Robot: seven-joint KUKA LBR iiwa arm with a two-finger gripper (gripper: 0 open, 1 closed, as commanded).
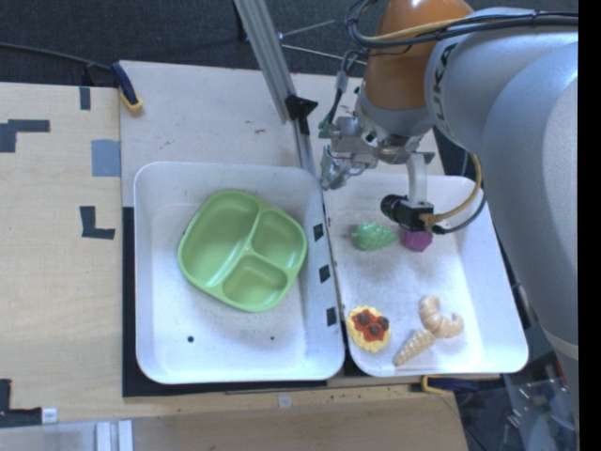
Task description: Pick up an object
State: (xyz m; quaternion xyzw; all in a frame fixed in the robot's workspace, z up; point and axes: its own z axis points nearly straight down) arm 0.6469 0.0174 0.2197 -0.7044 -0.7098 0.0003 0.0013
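claw (pixel 334 173) at far left corner of right bin (pixel 488 280), can't tell its state; green object (pixel 373 237) near it, purple piece (pixel 417 241) beside, pastry (pixel 369 328) and cone (pixel 433 327) nearer front

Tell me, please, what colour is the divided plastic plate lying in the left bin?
Light green; the divided plastic plate shows clearly in the camera view.

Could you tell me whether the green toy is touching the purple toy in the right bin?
Apart. The camera view shows a strip of white bin floor between the green toy and the purple toy in the right bin.
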